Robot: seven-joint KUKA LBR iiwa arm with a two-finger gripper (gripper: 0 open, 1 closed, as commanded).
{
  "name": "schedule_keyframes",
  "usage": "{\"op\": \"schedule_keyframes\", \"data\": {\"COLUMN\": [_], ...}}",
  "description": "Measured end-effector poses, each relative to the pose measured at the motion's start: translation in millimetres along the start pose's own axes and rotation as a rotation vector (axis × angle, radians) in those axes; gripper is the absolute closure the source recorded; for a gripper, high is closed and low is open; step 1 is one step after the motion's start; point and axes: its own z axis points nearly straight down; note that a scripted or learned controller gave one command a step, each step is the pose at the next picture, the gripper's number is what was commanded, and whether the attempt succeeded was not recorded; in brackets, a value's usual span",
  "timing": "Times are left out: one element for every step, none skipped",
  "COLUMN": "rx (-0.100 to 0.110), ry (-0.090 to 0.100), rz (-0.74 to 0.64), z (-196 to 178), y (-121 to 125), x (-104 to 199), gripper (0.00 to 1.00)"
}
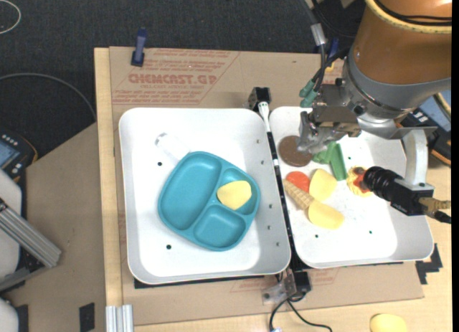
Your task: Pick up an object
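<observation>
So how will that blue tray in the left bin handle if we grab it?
The blue tray looks like rigid moulded plastic, so probably stiff and light. Its raised rim offers a pinch edge, though likely slick. The yellow piece lying in one compartment would probably slide if the tray tilts.

robot lab, bins (136, 180), cables (287, 316), cardboard (172, 72)

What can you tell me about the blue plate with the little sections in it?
The blue plate looks like smooth teal plastic, rounded at the corners, with raised ridges that split it into three compartments. It lies flat and turned at an angle on the floor of the left bin, near the middle. A pale yellow piece, maybe toy food, sits in its right-hand compartment. The other two compartments hold nothing. Nothing else touches it.
</observation>
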Motion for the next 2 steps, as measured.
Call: {"op": "schedule_keyframes", "data": {"rx": [0.012,0.008], "ry": [-0.003,0.002], "rz": [0.01,-0.006], "z": [98,134], "y": [19,-2], "x": [-72,3], "gripper": [1.0,1.0]}}
